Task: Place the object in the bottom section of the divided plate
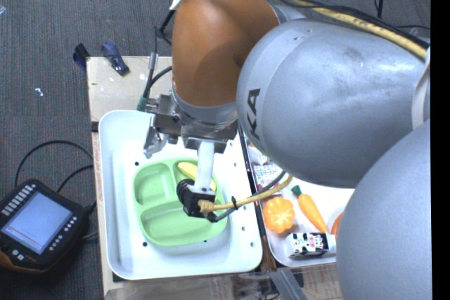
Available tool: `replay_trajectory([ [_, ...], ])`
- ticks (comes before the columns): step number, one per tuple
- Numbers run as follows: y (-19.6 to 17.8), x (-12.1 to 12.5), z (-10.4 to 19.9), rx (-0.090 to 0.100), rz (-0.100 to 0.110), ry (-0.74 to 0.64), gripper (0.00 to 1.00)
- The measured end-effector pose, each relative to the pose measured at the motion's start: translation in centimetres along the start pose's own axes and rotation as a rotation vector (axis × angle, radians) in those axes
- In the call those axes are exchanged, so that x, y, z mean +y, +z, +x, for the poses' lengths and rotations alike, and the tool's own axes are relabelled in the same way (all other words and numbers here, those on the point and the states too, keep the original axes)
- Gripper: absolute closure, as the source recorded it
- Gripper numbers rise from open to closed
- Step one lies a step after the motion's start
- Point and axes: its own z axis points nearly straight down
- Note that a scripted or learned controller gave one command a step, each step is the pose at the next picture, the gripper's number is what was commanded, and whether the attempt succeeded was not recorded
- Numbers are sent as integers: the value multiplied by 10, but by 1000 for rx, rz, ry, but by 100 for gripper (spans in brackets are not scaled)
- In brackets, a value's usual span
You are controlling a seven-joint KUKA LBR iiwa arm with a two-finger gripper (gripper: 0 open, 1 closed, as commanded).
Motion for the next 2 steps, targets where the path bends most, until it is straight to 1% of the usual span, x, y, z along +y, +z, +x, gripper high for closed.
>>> replay_trajectory([
  [1, -5, -1, 2, -7, 7, -8, 100],
  [2, 16, -1, 3, -2, 3, 244, 100],
])
